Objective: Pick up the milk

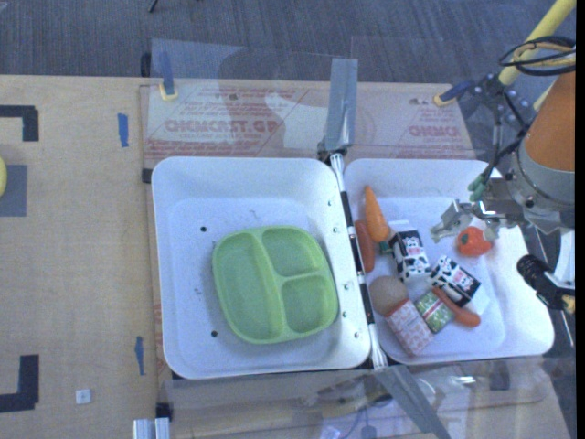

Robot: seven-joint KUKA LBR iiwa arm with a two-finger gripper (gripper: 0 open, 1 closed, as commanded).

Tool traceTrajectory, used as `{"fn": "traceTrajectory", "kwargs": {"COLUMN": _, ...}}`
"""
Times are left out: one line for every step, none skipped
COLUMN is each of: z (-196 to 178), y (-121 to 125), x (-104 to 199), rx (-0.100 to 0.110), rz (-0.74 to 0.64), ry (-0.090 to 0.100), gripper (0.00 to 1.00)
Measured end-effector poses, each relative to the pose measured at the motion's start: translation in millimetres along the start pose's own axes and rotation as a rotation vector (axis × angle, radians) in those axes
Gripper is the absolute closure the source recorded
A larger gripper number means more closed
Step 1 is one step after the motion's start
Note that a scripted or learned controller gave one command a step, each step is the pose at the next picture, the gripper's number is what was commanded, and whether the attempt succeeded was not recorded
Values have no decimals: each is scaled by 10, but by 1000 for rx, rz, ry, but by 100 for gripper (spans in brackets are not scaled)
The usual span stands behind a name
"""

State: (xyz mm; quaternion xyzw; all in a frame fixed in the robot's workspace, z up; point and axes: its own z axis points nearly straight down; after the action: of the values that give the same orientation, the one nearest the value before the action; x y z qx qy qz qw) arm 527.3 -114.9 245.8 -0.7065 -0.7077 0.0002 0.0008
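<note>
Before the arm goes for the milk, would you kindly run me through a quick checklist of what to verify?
1. Milk located: two cow-print cartons in the right bin: ok.
2. Pincer above that bin: ok.
3. Pincer over a carton: not ok, it sits up and to the side.
4. Pincer opening: cannot tell.
5. Room around cartons: not ok, a tomato, carrot and boxes crowd them.

I count 2 milk cartons (410, 254) (455, 280), 2 carrots (375, 214) (455, 307) — 1 green tray (274, 283), 1 tomato (473, 240), 2 bins (174, 190) (535, 332).
</note>
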Motion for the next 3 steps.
{"fn": "traceTrajectory", "kwargs": {"z": 1180, "y": 161, "x": -12, "rx": -7, "rz": -152, "ry": -2, "gripper": 0}}
{"fn": "traceTrajectory", "kwargs": {"z": 1433, "y": -215, "x": 68, "rx": -54, "rz": -187, "ry": -15, "gripper": 0}}
{"fn": "traceTrajectory", "kwargs": {"z": 1328, "y": -203, "x": 68, "rx": -58, "rz": -187, "ry": -16, "gripper": 100}}
